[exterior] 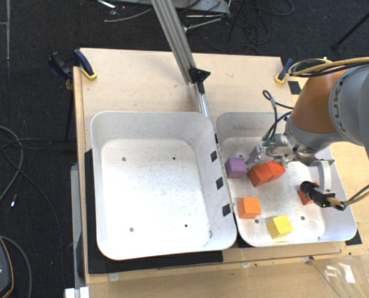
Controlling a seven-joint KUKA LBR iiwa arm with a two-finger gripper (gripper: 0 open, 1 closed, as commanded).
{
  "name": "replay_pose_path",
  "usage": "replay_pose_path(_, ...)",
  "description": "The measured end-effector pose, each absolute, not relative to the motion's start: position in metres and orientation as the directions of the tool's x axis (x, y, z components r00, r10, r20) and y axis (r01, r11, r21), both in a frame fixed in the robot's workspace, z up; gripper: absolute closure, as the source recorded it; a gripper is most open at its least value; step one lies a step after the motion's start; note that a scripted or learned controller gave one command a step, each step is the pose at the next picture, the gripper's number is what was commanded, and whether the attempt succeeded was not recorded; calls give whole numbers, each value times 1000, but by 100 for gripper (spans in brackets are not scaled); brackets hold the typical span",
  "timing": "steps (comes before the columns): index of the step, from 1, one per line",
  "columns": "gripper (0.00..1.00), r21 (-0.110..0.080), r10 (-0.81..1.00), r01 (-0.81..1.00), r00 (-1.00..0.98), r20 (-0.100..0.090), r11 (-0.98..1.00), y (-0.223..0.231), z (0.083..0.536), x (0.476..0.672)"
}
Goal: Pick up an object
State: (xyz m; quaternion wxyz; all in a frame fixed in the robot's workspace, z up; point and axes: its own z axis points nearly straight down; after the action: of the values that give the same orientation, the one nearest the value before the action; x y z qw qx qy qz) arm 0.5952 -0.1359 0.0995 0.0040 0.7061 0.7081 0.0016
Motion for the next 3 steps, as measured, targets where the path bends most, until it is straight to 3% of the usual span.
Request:
replay_pose_path(1, 0, 4, 1000, 1000, 3, -3, -3, -126, 97, 558)
replay_pose_path(2, 100, 6, 1000, 1000, 3, -3, -3, -127, 107, 560)
replay_pose_path(3, 100, 5, 1000, 1000, -6, 1, 6, -77, 199, 515)
